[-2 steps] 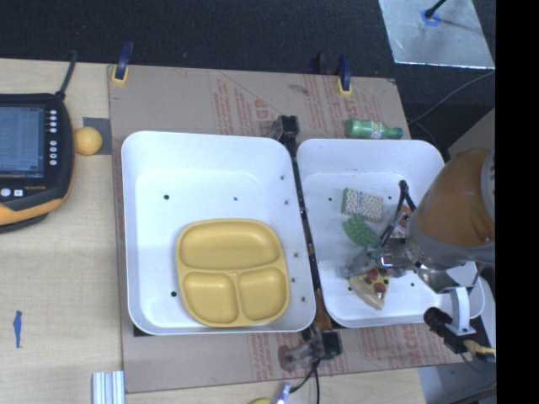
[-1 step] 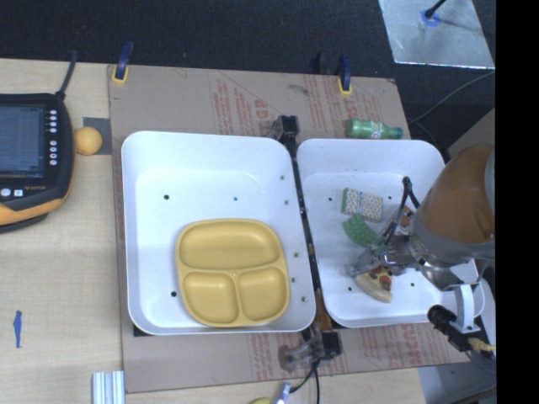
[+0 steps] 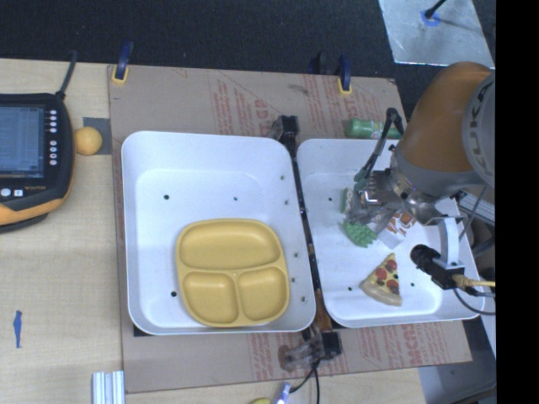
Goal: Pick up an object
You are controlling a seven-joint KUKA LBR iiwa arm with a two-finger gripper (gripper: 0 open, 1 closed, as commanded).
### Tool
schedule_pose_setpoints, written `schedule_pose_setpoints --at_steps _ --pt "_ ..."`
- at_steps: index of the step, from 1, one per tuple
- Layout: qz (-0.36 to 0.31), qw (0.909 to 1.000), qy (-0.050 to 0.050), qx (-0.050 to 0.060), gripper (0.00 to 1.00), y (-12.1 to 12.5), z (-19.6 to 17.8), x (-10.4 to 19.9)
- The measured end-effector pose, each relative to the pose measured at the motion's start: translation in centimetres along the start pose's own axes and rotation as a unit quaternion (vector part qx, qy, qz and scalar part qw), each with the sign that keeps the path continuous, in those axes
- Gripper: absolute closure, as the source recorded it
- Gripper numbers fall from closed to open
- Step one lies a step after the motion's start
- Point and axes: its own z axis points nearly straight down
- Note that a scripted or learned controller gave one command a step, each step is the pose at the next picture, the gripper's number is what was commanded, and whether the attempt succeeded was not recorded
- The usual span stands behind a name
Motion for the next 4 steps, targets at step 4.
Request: schedule_pose_setpoints --at_steps 4 --pt "0.001 1.0 -0.001 -0.002 0.0 4.7 9.7 -5.2"
